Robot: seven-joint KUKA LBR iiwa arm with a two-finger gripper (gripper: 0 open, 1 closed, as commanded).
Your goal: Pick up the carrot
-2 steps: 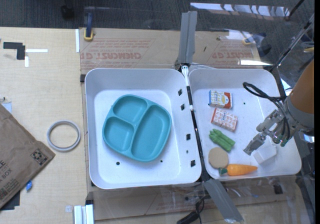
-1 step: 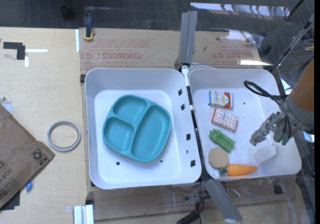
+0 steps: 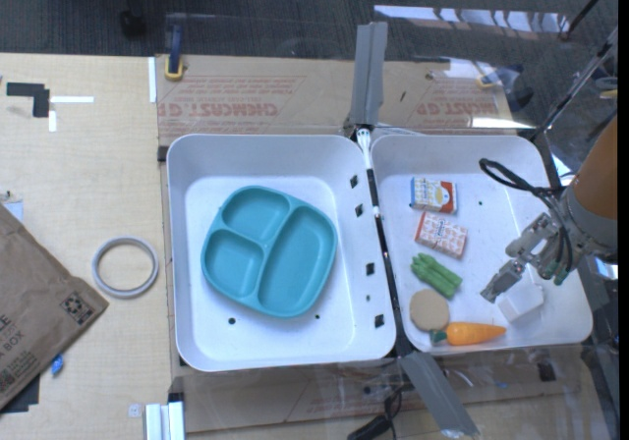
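**Tool hovering over right bin, carrot not yet gripped**

Lying along the near wall of the right bin: the carrot, orange body pointing right, green end touching a round tan disc. Sitting low against that wall, so likely calling for a reach close to the rim. Nothing pinching it.

Hanging above the bin's right part: the tool, entering from the right, fingers looking spread with nothing between them; judging this from a slanted view, so not fully certain. Resting just beside it, a small white block. Carrot staying below and left of the tool, near but apart.

Occupying the bin's middle: a green bean-like piece, a red-and-white packet and a small carton, lined up behind the carrot and leaving it free from above.

Sitting in the left bin: a teal divided plate.

Hard to resolve: fingertip shapes blurring against the white floor; arm body being cut off at the right; printing on packets too small to read.
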